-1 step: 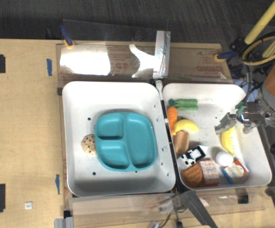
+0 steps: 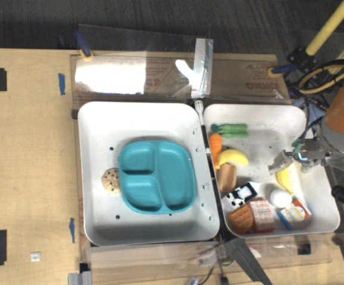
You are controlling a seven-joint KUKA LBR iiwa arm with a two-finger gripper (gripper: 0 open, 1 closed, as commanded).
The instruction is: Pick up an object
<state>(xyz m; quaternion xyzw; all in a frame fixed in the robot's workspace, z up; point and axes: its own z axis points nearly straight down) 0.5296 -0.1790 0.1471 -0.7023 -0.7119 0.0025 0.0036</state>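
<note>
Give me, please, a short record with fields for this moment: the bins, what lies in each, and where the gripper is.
left bin: teal divided plate, cookie touching its left edge
right bin: carrot, green item, banana, white egg, cluster of small packages along the near wall
gripper: over the right bin's right side, just above a yellow item
grasp: nothing visibly between the fingers
</note>
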